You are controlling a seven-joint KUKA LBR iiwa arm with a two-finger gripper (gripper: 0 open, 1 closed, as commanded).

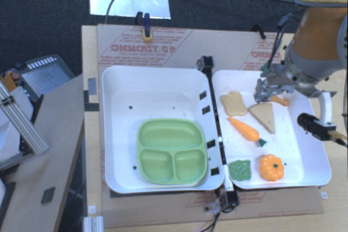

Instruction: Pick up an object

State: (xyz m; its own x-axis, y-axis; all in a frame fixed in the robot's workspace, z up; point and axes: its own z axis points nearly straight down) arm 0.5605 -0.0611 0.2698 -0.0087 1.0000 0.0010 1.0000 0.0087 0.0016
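Observation:
The right bin (321, 163) holds several toy foods. A tan toast slice (234, 103) lies at its far left, with a pale wedge-shaped slice (264, 116) beside it. An orange carrot (246, 129) lies in the middle, a green leafy piece (240, 169) at the near left and an orange pumpkin (271, 167) near the front. My gripper (265, 91) hangs low over the far part of this bin, just above the wedge slice and right of the toast. A small orange piece (280, 100) pokes out right beside it, partly hidden by the gripper.
The left bin (117, 117) holds a green divided plate (172, 150). A black divider (211, 111) runs between the bins. A black cylinder on a white bracket (315, 125) sticks out over the right bin's right side. The arm's grey and orange body (321, 30) looms over the far right corner.

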